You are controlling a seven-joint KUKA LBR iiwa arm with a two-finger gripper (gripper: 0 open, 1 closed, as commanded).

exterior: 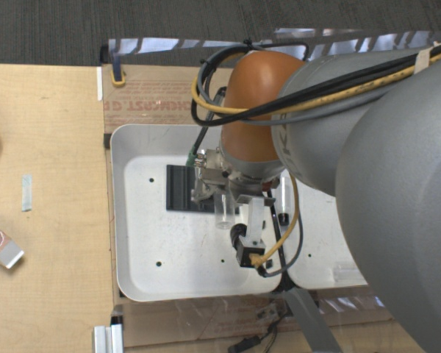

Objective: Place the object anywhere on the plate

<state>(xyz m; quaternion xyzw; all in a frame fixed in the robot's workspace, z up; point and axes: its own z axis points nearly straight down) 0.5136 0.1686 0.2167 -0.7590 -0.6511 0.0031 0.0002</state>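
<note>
Over the bin [140, 219], gripper [206, 190] meets black object [182, 188].

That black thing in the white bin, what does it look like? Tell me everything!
The black thing is dark, flat and roughly rectangular, and looks like a small ribbed block or pad. It lies flat on the floor of the white bin, toward the bin's left half. The robot's hand hangs over its right edge and hides that part. What it is made of is hard to tell. Whether the hand touches it cannot be seen.
</note>
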